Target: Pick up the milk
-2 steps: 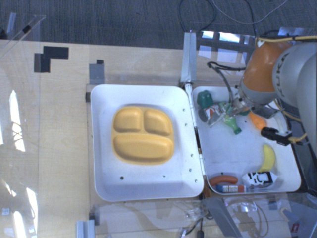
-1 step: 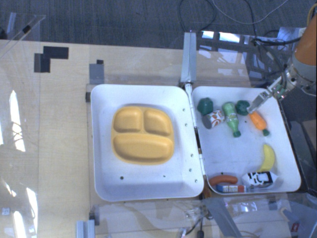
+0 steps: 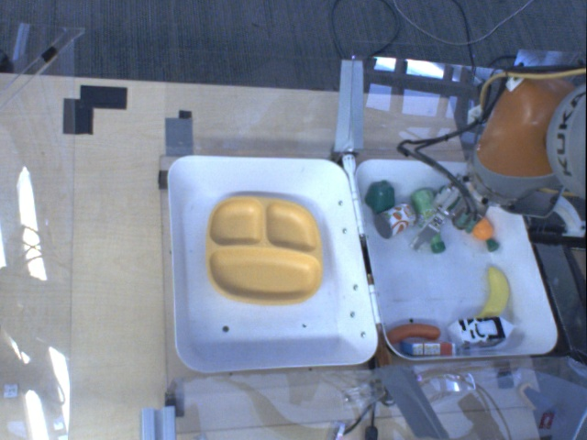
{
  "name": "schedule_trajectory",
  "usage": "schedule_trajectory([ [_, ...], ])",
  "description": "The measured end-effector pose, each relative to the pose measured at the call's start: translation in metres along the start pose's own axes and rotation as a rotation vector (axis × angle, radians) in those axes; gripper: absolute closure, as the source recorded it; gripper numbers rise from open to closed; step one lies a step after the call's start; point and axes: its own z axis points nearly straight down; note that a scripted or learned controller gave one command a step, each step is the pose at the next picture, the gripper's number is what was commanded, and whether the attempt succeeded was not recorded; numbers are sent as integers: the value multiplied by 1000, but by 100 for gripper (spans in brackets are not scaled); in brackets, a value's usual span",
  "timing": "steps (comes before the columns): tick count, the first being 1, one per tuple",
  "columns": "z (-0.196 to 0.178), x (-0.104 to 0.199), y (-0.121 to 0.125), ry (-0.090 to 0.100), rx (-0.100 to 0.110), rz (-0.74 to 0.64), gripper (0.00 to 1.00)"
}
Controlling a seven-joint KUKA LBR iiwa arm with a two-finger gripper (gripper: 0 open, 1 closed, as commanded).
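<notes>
On the pale wooden worktop [image 3: 101,246], the milk [image 3: 481,331] lies in the right bin's [image 3: 404,291] near corner, beside the banana [image 3: 496,291]. The claw [image 3: 438,220] hovers well apart, its opening unclear.

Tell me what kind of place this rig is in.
Probably a robotics lab test bench: two white bins mounted on a wooden bench, loose cables, toy food such as a banana and a yellow divided plate.
</notes>
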Motion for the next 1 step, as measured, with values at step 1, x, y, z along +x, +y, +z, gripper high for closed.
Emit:
schedule_trajectory([
  [1,-97,-62,7,7,3,-15,0],
])
